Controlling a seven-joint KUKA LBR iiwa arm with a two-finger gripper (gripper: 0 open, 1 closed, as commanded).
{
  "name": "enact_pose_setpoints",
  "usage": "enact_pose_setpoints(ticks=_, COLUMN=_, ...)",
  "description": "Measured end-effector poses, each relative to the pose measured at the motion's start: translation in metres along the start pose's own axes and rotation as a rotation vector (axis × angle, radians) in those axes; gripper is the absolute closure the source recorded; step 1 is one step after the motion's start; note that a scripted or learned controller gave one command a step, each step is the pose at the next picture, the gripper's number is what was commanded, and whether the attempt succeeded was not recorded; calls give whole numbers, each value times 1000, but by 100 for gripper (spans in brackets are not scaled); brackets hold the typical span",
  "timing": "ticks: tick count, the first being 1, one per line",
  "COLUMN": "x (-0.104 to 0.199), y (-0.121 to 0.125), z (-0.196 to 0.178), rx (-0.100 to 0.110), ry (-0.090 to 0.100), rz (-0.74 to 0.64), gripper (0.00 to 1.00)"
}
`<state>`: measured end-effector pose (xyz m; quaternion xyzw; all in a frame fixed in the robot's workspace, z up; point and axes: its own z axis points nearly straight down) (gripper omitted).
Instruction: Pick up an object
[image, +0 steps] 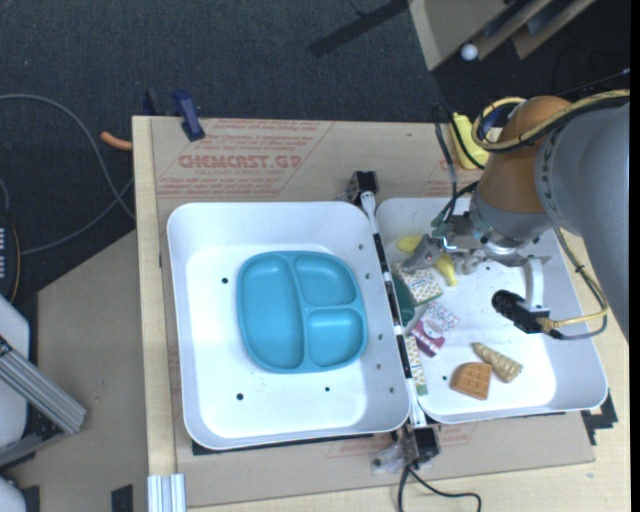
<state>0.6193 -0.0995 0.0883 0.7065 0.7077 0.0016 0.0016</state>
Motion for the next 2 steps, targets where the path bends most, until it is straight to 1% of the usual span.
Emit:
enact_pose_setpoints(ticks=1, x=4, y=50, z=-1, rx=-4, ry=-2, rz=0, gripper=0)
enact_pose_setpoints(ticks=2, x=5, y=51, z=-12, rx=-8, ry=-1, rz=-1, gripper=100)
